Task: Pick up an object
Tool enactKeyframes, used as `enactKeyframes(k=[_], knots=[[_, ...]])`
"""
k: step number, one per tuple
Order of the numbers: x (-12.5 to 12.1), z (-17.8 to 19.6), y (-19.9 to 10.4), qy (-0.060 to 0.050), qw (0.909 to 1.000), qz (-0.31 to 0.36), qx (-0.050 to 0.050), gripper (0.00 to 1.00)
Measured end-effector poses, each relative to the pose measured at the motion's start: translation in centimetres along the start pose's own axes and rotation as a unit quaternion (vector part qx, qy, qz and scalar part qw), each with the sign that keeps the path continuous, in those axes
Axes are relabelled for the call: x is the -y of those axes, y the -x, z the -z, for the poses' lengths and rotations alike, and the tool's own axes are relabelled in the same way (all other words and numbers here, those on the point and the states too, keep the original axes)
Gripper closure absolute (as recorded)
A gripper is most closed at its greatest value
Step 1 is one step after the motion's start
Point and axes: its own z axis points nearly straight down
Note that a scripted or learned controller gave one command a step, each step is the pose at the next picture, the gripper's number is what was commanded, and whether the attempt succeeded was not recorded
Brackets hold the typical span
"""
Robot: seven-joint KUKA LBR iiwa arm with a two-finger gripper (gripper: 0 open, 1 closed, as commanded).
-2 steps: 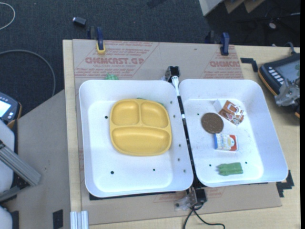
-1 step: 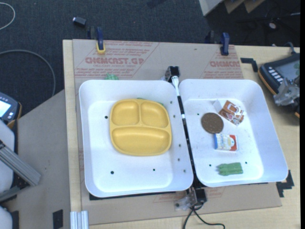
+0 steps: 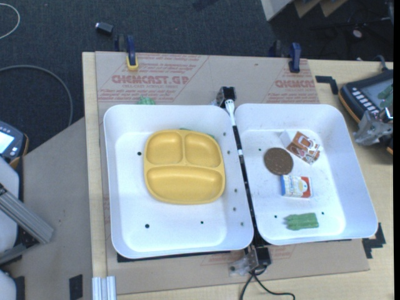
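The right bin (image 3: 350, 186) holds a brown disc (image 3: 278, 160), two packets and a green piece (image 3: 302, 221).

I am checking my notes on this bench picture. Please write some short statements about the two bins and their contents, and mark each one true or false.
1. The yellow divided plate lies in the left bin. True.
2. The right bin holds four small things. True.
3. The green object lies on the yellow plate. False: it lies in the right bin, near its front edge.
4. The brown round disc lies in the left bin. False: it lies in the right bin.
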Motion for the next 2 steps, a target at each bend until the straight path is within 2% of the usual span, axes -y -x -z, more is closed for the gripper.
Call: enactKeyframes(k=[1,2], knots=[[0.0,2.9,4.1,0.004,1.0,-0.001,0.002,1.0],[0.0,-1.5,4.7,0.0,1.0,0.0,0.0,1.0]])
